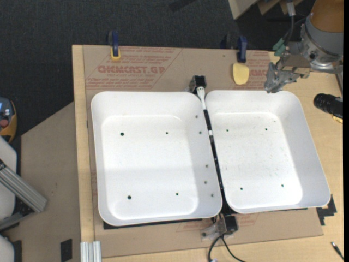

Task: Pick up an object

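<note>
At the near edge of the bench, the left bin (109,201) and the right bin (311,179) sit side by side, their rims meeting along a black strip (210,141). Moving back, beyond the bins, here's my candidate: a small yellow piece (240,73) lying on the brown board (136,70), just past the right bin's far-left corner and right under a blue clamp (241,48). Furthest back, the gripper (275,82) hangs over the right bin's far rim, a little to the right of the yellow piece and apart from it. I can't tell how wide it is set from here, and I see nothing in its grasp. So I'd call this the approach, with no pick made yet. Next move, as I read it: shift toward the yellow piece, line up above it, drop straight down, and mind that clamp standing close by.
</note>
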